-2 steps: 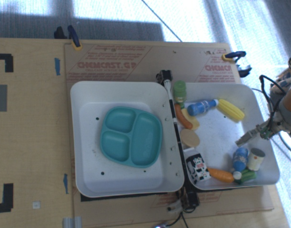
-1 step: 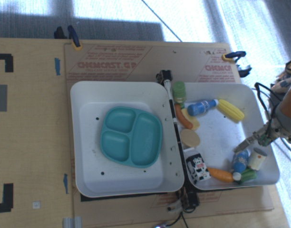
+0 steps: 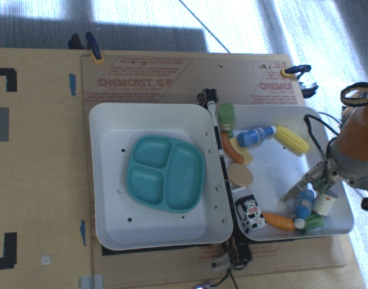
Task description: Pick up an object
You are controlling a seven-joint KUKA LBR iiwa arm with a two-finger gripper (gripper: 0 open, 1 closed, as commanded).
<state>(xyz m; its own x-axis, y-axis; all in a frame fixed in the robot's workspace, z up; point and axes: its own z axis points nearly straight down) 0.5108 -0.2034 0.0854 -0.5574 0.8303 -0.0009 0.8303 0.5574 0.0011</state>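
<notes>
Reaching in from the right, the arm sits low over the right bin, with the hand down in the bin's lower right part. Metal fingers slant down to the left, the tip resting near the bin floor. Whether the fingers are apart or together cannot be told at this angle; nothing is visibly held between them.

Right bin contents: a small blue bottle just below the hand, touching or nearly touching it; a white cylinder beside that on the right; a carrot along the bottom edge, with a green piece at its right end. A black-and-white carton lies at the bottom left corner. Upper left holds a green bottle, a larger blue bottle, a corn cob, a hot dog and a tan disc.

Left bin: one teal divided plate, centred, well apart from the hand.

Both bins sit side by side on a cardboard sheet on the counter. A blue clamp and a yellow clamp grip the sheet's back edge.
</notes>
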